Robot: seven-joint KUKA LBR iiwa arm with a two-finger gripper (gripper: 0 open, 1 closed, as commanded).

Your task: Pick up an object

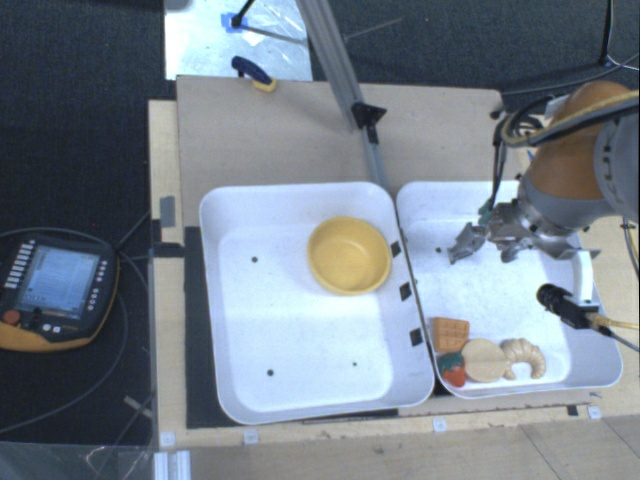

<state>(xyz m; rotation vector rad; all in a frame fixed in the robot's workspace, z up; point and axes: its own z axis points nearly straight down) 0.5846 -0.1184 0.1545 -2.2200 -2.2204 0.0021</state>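
Note:
My gripper [487, 247] hangs over the upper half of the right bin [500, 303], its two grey fingers spread open with nothing between them. Several food toys lie along that bin's near edge, well below the gripper: a checked waffle [450, 331], a red and green piece [453, 369], a round tan bun [482, 360] and a croissant [526, 357]. A yellow bowl [348, 255] sits upright in the left bin [260, 318], near its upper right.
A slanted metal pole [338, 56] ends in a black clamp just behind the bins. A black cylinder on a cable [563, 306] juts over the right bin's right side. A teach pendant [52, 290] lies on the floor at left.

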